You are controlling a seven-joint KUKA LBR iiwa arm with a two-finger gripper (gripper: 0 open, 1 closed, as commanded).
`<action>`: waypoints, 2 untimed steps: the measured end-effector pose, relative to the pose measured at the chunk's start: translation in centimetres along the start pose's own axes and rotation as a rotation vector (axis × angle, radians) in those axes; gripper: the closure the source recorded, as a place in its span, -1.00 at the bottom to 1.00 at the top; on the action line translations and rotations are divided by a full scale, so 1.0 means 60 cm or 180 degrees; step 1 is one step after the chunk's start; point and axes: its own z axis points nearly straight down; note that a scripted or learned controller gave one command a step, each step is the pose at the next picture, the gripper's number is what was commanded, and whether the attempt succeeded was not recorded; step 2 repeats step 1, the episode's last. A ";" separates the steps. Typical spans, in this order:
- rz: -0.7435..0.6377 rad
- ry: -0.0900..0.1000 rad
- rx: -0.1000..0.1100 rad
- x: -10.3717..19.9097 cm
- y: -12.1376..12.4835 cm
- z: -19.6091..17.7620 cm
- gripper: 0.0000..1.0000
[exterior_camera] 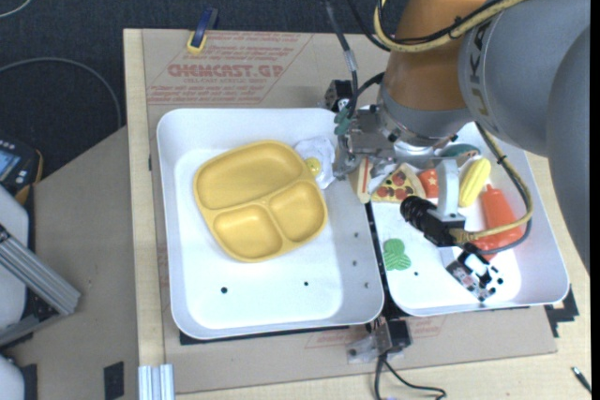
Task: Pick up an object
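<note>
At the centre right of the frame, over the divide between the two bins, the gripper (361, 166) is seen low above the upper left corner of the right bin (525, 290). Whether it is wide or narrow cannot be told, as the wrist hides it from above. Nothing is seen to be held.

The toy pizza slice (398, 185) is noted as the nearest candidate. It lies flat just right of the gripper, near a yellow corn cob (473, 178) and an orange-red toy vegetable (499, 222). A green piece (396, 255) lies apart, lower in the same bin.

The slice is judged to be light, stiff plastic, smooth and probably slippery, and not fragile. Because it lies flat and thin, little height is offered. A hold across its narrow width, close to the bin floor, is judged best.

The yellow divided plate (258, 201) in the left bin (272, 295) is judged rigid but too broad, so only its rim could be taken. A small clear item (314, 152) beside it cannot be identified.
</note>
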 end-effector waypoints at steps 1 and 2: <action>0.0007 -0.0004 0.0002 -0.006 0.013 0.006 1.00; 0.0007 -0.0004 0.0002 -0.006 0.013 0.006 1.00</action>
